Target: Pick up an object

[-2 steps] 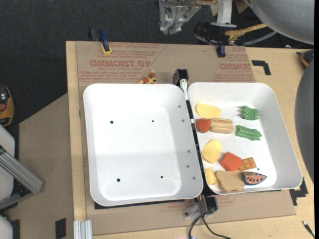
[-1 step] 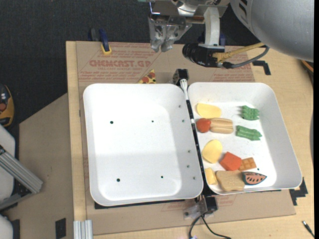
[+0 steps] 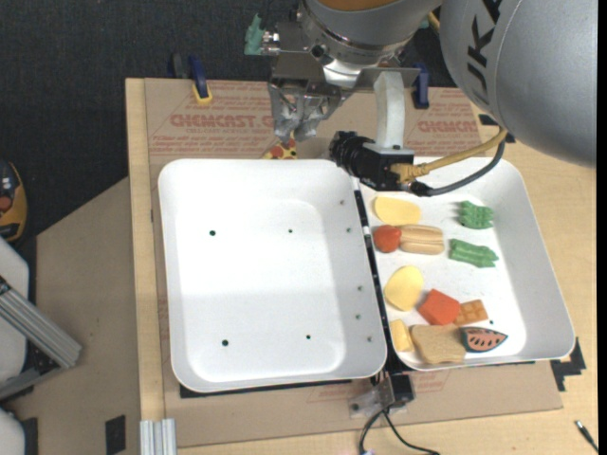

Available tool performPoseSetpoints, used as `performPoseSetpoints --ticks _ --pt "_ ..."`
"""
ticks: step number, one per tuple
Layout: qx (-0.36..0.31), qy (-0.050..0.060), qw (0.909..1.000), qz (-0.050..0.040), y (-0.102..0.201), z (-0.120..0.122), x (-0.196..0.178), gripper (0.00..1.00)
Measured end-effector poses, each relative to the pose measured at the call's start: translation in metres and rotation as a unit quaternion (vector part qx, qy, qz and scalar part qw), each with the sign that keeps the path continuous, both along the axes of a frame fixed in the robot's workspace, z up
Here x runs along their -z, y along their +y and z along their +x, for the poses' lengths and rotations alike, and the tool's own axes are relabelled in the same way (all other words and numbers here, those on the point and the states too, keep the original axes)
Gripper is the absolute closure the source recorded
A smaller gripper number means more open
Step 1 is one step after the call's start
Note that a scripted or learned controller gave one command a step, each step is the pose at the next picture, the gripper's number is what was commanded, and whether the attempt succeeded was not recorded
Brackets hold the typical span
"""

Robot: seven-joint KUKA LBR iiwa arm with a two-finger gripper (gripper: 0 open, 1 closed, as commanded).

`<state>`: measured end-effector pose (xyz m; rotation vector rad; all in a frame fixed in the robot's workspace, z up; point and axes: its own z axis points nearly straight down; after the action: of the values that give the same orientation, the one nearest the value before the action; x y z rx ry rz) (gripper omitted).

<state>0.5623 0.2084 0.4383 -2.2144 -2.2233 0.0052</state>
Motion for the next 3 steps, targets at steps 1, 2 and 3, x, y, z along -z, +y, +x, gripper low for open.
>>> performPoseSetpoints --ticks 1,2,3 --pt "0.0 -0.001 1.0 0.0003 0.017 -0.037 -0.008 1.0" --pt "0.0 -0.006 1.0 0.0026 0.017 -0.077 -0.071 1.0" --pt "0.001 -0.005 1.0 0.0012 0.016 -0.083 -0.099 1.0"
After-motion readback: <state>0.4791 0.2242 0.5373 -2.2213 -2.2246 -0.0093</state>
